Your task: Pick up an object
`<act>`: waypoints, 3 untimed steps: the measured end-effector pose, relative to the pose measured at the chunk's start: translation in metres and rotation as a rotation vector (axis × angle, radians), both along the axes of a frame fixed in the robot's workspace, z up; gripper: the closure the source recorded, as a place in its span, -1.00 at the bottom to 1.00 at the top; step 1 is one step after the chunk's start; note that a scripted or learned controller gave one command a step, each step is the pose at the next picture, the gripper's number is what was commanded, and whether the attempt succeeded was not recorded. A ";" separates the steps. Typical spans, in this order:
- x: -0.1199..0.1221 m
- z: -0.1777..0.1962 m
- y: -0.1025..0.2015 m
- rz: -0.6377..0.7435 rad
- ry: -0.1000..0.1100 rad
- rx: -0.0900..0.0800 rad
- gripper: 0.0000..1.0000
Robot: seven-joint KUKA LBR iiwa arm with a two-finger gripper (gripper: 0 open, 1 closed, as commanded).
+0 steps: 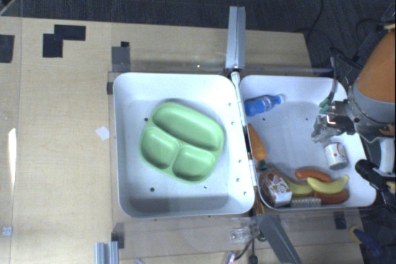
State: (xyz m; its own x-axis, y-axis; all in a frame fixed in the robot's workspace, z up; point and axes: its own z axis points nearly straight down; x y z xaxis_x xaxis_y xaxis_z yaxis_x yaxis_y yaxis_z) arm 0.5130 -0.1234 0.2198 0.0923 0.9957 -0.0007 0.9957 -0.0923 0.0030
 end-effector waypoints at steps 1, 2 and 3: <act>0.002 0.009 0.001 0.007 -0.001 -0.001 1.00; -0.023 0.082 0.037 0.267 -0.002 -0.002 1.00; -0.024 0.080 -0.012 -0.084 0.001 -0.001 1.00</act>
